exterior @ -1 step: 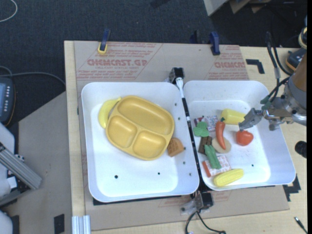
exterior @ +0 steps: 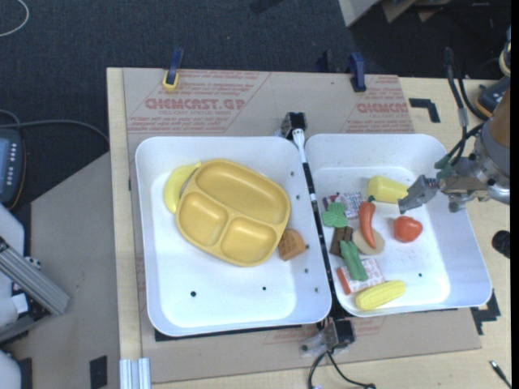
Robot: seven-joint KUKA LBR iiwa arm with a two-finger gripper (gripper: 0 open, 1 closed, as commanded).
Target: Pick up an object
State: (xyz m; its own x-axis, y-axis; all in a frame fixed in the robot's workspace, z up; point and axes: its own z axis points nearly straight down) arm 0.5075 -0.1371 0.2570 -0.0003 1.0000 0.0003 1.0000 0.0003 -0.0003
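Dark carpet floor (exterior: 122, 23) surrounds the paper-covered bench (exterior: 268, 96).

Brown cardboard sheet (exterior: 243, 96), red print, covers the bench. Blue clamp (exterior: 356, 71) on its far edge, up and left of the fingers (exterior: 413, 194). Yellow clamp (exterior: 171, 78) much farther left. Dark carpet (exterior: 122, 23) beyond.

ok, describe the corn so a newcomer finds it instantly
Look in the right bin, the one crowded with toy food. The corn lies along its near edge, closest to the camera. It is the long, bumpy yellow cob, unlike the smooth yellow piece farther back.
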